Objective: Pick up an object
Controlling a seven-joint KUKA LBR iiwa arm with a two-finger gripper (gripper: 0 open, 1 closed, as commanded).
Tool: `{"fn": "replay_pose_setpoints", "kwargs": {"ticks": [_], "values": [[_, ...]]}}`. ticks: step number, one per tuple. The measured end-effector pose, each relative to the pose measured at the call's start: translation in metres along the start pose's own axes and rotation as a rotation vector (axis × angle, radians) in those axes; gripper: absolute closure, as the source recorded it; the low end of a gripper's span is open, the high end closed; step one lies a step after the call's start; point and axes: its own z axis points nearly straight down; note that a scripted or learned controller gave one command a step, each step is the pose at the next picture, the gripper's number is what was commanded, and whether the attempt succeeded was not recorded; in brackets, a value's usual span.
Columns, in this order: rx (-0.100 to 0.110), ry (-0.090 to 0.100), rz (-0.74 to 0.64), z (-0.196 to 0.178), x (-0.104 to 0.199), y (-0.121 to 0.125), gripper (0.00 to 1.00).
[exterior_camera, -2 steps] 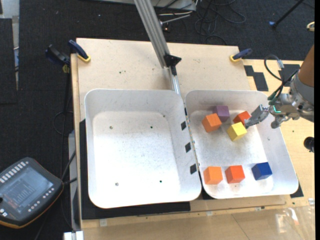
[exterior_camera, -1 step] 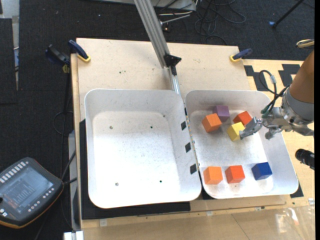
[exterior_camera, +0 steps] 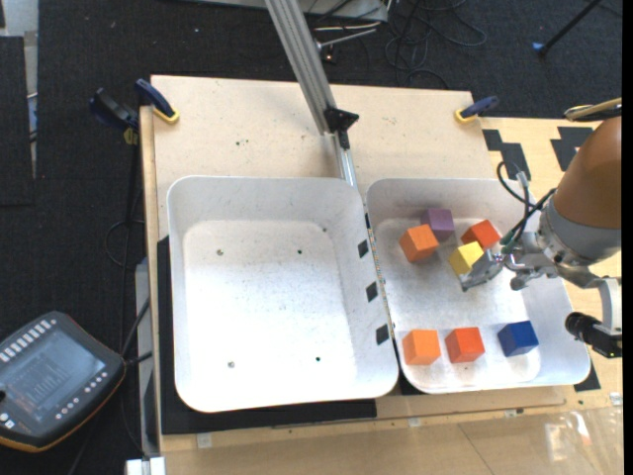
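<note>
Gripper (exterior_camera: 482, 271) low in right bin (exterior_camera: 396, 265), fingertips just right of and below yellow cube (exterior_camera: 466, 257), near touching. Cannot tell the claw's state. Cube sits between orange cube (exterior_camera: 419, 242) and red-orange cube (exterior_camera: 482, 234).

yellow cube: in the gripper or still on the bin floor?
Cannot tell. The gripper sits right against the yellow cube in the right bin; fingertip detail is too small to show a grasp.

- Two bins sit side by side on the bench (exterior_camera: 257, 127) — the left bin (exterior_camera: 267, 285) and the right bin (exterior_camera: 396, 295).
- Seven blocks lie in the right bin.
- Four (exterior_camera: 453, 238) bunch at the back — three (exterior_camera: 465, 344) line the front.
- The gripper (exterior_camera: 485, 270) hangs over the back bunch.
</note>
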Motion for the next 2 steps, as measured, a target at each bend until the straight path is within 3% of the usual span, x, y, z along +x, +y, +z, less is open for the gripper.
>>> {"fn": "replay_pose_setpoints", "kwargs": {"ticks": [1, 2], "values": [[0.000, 0.000, 0.000, 0.054, 0.001, -0.001, 0.00], [-0.007, -0.002, 0.000, 0.040, 0.000, 0.001, 1.00]]}}
